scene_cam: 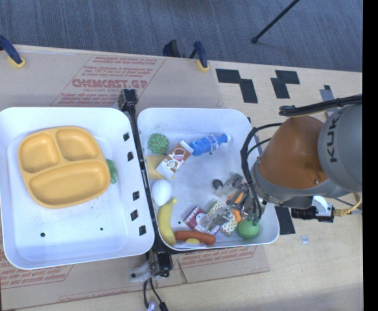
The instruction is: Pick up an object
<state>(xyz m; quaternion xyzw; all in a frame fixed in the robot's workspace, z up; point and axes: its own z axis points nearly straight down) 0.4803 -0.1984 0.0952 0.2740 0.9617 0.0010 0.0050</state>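
Note:
The right bin holds several small objects. A blue bottle lies near its far side, beside a green knobbly ball and a small red and white carton. A white egg, a banana and a sausage lie along the left and near sides. Crumpled packets and a green apple sit at the near right corner. My gripper hangs low inside this bin at its right side, just above the packets and next to the apple.
The left bin carries a yellow divided plate, with a small green thing at the plate's right edge. The arm's orange band overhangs the right bin's right wall. Clamps stand on the bench's far edge.

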